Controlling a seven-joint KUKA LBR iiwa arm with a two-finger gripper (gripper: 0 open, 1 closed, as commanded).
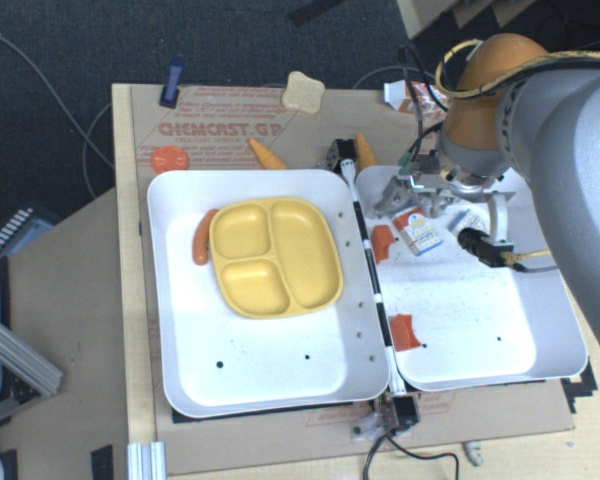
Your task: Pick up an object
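On the bench, near the back left corner, lies a small blue thing (pixel 171 81), and a round orange thing (pixel 168 158) sits just past the back left corner of the left bin (pixel 185 353); inside that bin a red toy sausage (pixel 201 238) lies along the left side of a yellow plate with three parts (pixel 275 256), touching it or almost so; behind the bin a toy carrot (pixel 267 155) rests on the bench, and a toy slice of bread (pixel 303 92) lies at the bench's back edge; in the right bin (pixel 480 318) a red piece (pixel 382 243) sits by the left wall, and another red piece (pixel 404 331) sits closer to the front left corner; a small white and red box (pixel 420 233) lies near the back left corner, and this looks like the thing to pick; the gripper (pixel 430 196) hangs right over it, low and close; I cannot tell if the gripper is open or closed, and I cannot see the box held in it; to do this well, I think it should go straight down with the box in the middle, squeeze the short sides, stay off the bin wall and the red piece beside it, then lift slowly.
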